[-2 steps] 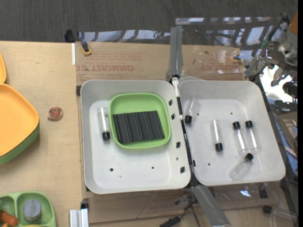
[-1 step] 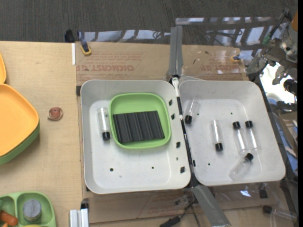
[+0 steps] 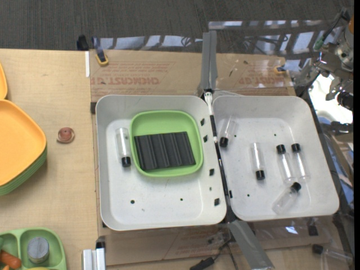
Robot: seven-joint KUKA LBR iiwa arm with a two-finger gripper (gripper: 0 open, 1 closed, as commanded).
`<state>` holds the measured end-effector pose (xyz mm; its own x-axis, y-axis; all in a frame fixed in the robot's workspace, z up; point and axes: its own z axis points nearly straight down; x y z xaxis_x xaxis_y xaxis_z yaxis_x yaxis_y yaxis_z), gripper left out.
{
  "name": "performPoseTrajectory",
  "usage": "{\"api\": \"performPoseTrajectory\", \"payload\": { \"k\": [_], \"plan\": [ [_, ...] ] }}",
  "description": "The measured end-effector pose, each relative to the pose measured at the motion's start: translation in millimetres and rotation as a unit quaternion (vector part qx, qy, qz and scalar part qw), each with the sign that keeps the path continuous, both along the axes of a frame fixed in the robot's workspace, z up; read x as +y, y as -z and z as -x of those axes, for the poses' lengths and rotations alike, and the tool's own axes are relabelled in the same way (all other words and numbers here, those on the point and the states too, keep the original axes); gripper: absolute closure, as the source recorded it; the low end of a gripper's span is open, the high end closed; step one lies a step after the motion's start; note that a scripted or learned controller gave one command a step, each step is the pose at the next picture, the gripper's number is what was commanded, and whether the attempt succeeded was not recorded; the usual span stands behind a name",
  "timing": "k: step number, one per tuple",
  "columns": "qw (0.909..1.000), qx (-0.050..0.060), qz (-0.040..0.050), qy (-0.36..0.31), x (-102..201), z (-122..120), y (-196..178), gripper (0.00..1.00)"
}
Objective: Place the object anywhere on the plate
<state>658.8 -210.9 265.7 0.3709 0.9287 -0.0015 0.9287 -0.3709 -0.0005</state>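
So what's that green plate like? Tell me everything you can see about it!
The green plate is a light green, squarish dish with rounded corners and a raised rim, and looks like plastic. It lies flat in the left white bin, toward the back. A dark grey ridged block lies on it, covering most of its floor. A clear vial with a black cap lies just beside its left edge, outside the plate; whether they touch is unclear.

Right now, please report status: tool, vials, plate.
Tool at far right edge, off the bins. Green plate in left bin, one vial beside it. Five vials in right bin.
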Motion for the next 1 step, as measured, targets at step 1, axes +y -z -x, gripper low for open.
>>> {"api": "performPoseTrajectory", "payload": {
  "k": [1],
  "plan": [
    [0.9989, 0.000, 0.0000, 0.047, -4.3, -0.1, 0.5, 0.00]
  ]
}}
